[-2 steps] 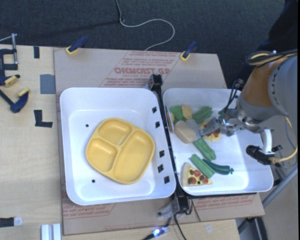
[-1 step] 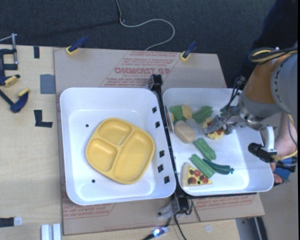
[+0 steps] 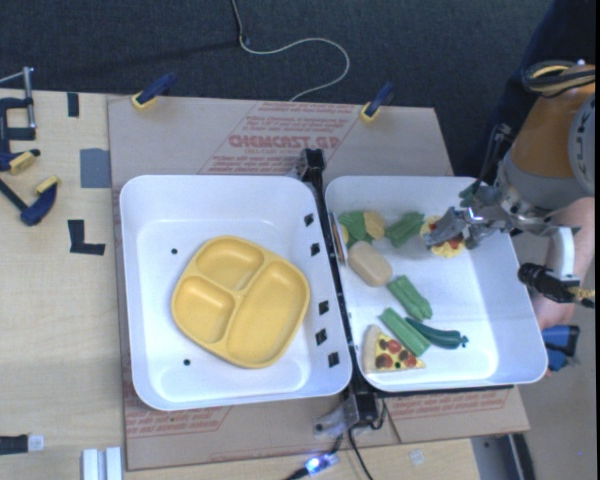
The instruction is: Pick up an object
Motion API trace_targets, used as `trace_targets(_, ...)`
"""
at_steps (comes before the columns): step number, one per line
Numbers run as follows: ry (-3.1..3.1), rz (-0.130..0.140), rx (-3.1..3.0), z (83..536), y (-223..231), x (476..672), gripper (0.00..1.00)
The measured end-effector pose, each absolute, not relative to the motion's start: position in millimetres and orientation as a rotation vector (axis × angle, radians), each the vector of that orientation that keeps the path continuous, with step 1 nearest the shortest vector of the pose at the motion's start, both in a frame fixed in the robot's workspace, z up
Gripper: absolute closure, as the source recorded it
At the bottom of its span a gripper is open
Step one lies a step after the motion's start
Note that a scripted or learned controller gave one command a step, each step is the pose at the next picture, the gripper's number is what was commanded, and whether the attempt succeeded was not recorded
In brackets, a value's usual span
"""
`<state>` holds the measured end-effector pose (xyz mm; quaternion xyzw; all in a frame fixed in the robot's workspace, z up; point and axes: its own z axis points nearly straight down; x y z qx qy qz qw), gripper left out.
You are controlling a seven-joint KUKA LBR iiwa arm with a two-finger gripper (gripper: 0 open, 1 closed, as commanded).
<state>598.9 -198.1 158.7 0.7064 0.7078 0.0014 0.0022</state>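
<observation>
A pizza slice (image 3: 390, 351) lay at the right bin's (image 3: 510, 353) near edge. Farther back, the gripper (image 3: 450, 230) hung over a yellow-and-red object (image 3: 446, 247); finger state could not be determined.

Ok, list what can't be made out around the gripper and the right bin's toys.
- Gripper, camera view: its dark parts blur together, so its state is unclear.
- Red and yellow toy: partly under the gripper; contact or a hold can't be judged.
- Yellow piece: partly hidden by the green toy; shape unclear.
- Pizza slice: toppings too small to identify.
- Arm: cut off by the right edge.
</observation>
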Motion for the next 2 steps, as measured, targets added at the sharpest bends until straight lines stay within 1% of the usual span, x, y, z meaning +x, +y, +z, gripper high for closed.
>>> trace_targets(1, 2.22, 0.005, 2.215, 222.1, -197.4, 604.2, 1.0)
trace_targets(2, 2.224, 0.0, 2.22, 224.2, -196.6, 604.5, 1.0)
